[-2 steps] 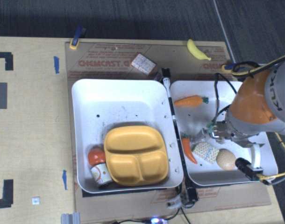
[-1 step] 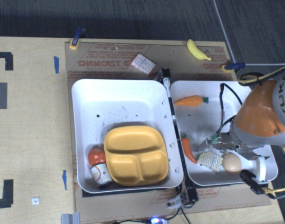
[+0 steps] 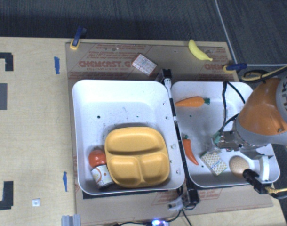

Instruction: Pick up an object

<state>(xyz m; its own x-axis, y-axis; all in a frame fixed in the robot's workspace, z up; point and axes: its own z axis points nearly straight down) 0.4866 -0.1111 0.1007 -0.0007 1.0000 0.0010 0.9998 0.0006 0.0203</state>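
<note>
Crowded Corner, Uncertain Grasp

Clearly the arm (image 3: 263, 112) itself is the biggest hazard: its grey-and-orange bulk hangs over the right bin (image 3: 200, 91) and hides much of that bin's near right corner, so whatever lies under the wrist cannot be judged. The gripper (image 3: 223, 142) sits low among the items there, and whether it is wide, narrow or holding anything cannot be told from this angle.

Next in size, the yellow divided tray (image 3: 135, 155) fills the near half of the left bin (image 3: 87, 98), with a red-and-white can (image 3: 99, 167) wedged against its left side. Both lie well apart from the gripper and are unlikely targets from this pose.

In the right bin the likely candidates cluster near the gripper: a patterned packet (image 3: 214, 163) just below it and a round tan object (image 3: 238, 165) beside that. They sit so close together that a descent could shove one into the other, or pinch an edge and slip.

A small carrot (image 3: 189, 150) lies against the bin's left wall; a sideways sweep might jam it there. A larger carrot (image 3: 190, 102) rests near the far wall, out of harm's way.
</note>
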